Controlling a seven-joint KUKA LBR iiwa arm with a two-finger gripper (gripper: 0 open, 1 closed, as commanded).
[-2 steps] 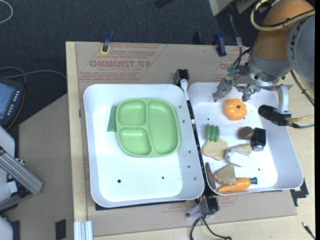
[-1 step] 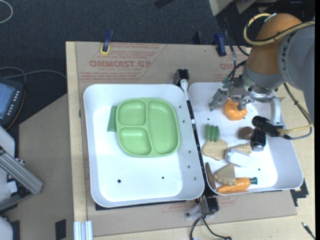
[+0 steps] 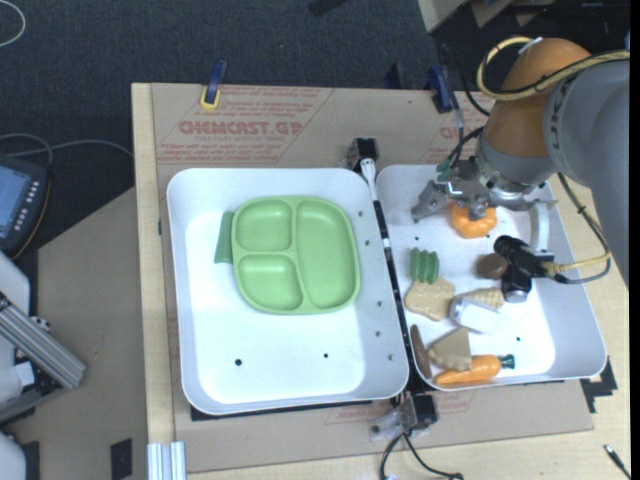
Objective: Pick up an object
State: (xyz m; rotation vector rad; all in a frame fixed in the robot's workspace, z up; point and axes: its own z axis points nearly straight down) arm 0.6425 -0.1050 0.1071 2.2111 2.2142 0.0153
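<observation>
My gripper (image 3: 462, 196) hangs low over the far part of the right bin (image 3: 572, 320). Right beneath its near side lies a small orange object (image 3: 474, 222), partly covered by the gripper. Whether that object is held cannot be made out. Other loose things fill the right bin: a green ridged piece (image 3: 425, 265), a tan cracker-shaped piece (image 3: 430, 300), a brown lump (image 3: 489, 265), a white and tan piece (image 3: 480, 310), a tan wedge (image 3: 450, 348) and an orange carrot (image 3: 468, 370).
The left bin (image 3: 200, 298) holds a green divided plate (image 3: 296, 253) with a darker green flat piece (image 3: 223, 238) under its left edge. A raised rim (image 3: 390, 268) separates the two bins. The grey arm with its orange band (image 3: 530, 88) comes in from the upper right.
</observation>
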